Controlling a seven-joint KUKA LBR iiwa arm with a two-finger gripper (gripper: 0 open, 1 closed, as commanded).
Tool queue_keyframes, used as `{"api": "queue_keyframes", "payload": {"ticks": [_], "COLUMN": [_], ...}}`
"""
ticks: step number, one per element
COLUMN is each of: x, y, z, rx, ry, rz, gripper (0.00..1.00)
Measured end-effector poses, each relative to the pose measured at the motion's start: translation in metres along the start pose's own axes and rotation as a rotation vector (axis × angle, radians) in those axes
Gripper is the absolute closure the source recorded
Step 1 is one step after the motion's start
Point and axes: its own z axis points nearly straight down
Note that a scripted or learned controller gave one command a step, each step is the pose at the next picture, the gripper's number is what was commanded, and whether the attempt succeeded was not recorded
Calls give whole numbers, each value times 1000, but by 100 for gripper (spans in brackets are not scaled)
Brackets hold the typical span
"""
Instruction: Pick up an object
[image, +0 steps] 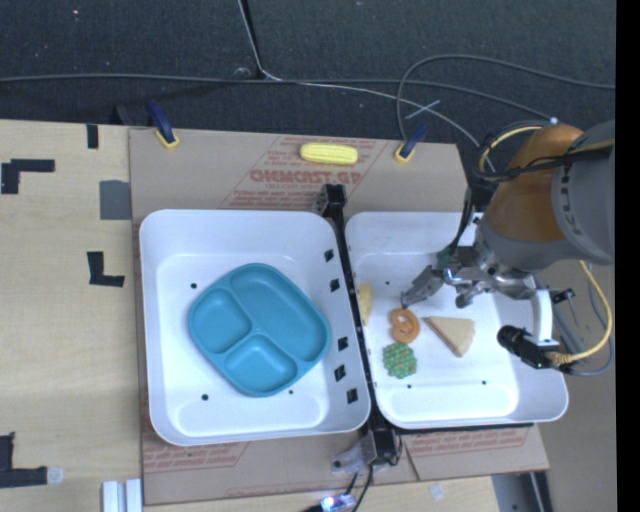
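Brown cardboard sheet clamped over a pale bench, two white bins set on it side by side. Left bin taken up by a blue sectioned plate. Right bin scattered with small items: orange ring, tan wedge just beside it, green knobbly piece below the ring, pale yellow sliver against the divider wall. Yellow cob-shaped toy lying apart on the cardboard, long axis left to right. Grey arm reaching in from the right, gripper low over the upper middle of the right bin, nothing seen held in it. Cannot tell whether open or closed — too dark and foreshortened from above. Likeliest targets, judging by nearness: the ring, lying flat, round, no long axis to speak of; or the wedge, lying flat, long axis slanting from upper left to lower right, narrow tip toward the ring, broad end toward the bin's right wall. Risks from here: ring and wedge close enough that a descent between them could nudge both and grip neither; a flat ring offering little to close on, likely to skid across smooth plastic; a grasp along the wedge's length rather than across it slipping off the taper.
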Motion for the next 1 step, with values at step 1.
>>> {"api": "queue_keyframes", "payload": {"ticks": [1], "x": [-2], "y": [7], "z": [49], "rx": [0], "ry": [0], "rz": [0], "gripper": [0]}}
